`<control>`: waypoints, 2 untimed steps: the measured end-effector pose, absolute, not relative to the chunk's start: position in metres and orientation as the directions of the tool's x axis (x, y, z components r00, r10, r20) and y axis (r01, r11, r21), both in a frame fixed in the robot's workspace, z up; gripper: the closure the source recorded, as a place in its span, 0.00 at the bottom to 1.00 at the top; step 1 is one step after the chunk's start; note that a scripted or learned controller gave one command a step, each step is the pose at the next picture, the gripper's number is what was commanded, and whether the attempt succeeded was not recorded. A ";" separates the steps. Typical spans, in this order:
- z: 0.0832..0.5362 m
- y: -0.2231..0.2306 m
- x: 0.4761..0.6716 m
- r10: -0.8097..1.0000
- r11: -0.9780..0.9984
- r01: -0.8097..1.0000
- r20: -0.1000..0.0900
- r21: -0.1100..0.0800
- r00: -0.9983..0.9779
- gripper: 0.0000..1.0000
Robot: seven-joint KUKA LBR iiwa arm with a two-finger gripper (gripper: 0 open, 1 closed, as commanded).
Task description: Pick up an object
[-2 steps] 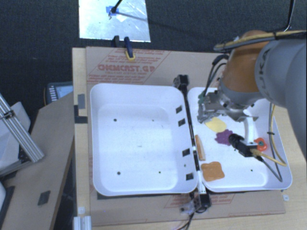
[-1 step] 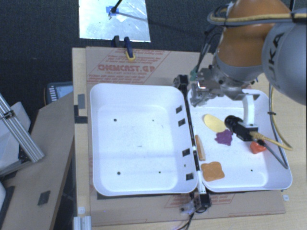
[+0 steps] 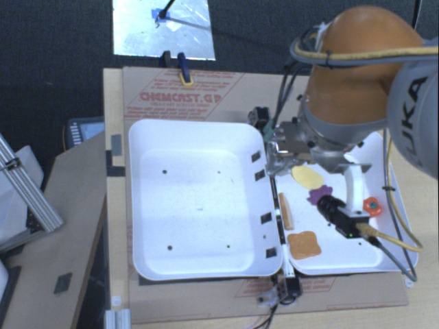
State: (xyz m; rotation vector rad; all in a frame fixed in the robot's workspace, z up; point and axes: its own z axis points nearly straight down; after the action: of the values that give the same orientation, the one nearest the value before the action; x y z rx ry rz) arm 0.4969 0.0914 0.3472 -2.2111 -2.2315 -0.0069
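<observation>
Jaw opening cannot be told while the gripper [image 3: 280, 155] is hovering at the right-hand bin's [image 3: 337, 258] inner wall, beside the yellow oval piece [image 3: 307, 177] and tan stick [image 3: 286, 211], so any descent is risking a wall strike.

Single fixed camera above bench [image 3: 82, 184], looking down aslant on both bins [image 3: 199, 197].
</observation>
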 end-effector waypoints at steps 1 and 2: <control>0.422 0.123 0.487 1.000 0.009 1.000 0.004 0.009 -0.009 1.00; 0.484 0.159 0.487 1.000 0.008 1.000 0.004 0.009 -0.008 1.00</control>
State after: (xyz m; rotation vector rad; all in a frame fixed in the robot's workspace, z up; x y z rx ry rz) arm 0.4869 0.1592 0.4839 -2.2155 -2.2323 -0.0134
